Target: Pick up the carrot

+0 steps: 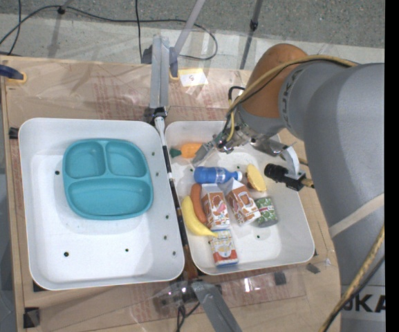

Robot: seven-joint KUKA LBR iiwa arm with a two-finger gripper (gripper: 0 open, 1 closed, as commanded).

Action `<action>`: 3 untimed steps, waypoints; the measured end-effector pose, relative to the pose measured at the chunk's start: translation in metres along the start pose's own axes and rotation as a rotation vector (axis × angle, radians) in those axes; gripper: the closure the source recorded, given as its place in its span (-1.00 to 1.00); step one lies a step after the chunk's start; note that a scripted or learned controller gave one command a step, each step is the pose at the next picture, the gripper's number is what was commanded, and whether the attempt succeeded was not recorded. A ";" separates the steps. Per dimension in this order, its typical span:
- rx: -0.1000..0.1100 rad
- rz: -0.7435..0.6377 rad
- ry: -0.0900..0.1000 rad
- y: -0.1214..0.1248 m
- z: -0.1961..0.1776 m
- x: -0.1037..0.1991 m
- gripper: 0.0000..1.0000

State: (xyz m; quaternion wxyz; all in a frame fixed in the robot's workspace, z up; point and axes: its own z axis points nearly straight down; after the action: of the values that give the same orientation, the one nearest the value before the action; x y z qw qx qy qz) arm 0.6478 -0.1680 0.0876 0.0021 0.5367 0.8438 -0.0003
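The carrot (pixel 190 149) lies at the far left corner of the right bin (pixel 299 237), close to the divider between the two bins, with a small green end pointing left. The claw (pixel 213 146) hangs just to its right, low over the bin; whether it is apart or together cannot be told from this slant. Just in front of the carrot lies a blue bottle (pixel 215 176) on its side. Nearer still are a banana (pixel 194 220), a brown sausage-like piece (pixel 196 198), two small cartons (pixel 228 207), a third carton (pixel 223 248), a yellow item (pixel 256 178) and a green packet (pixel 266 211). The left bin (pixel 40 251) holds a teal divided plate (pixel 107 178). Both bins rest on the brown surface (pixel 68 88).
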 end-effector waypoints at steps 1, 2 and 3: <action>0.009 0.050 0.002 0.014 0.002 0.036 -1.00; 0.012 -0.045 0.004 0.011 0.002 0.032 -1.00; 0.019 -0.175 0.002 0.008 0.003 0.029 -1.00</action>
State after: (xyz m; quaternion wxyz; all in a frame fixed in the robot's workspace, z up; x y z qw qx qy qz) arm 0.6427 -0.1388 0.0845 -0.0038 0.4611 0.8873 -0.0078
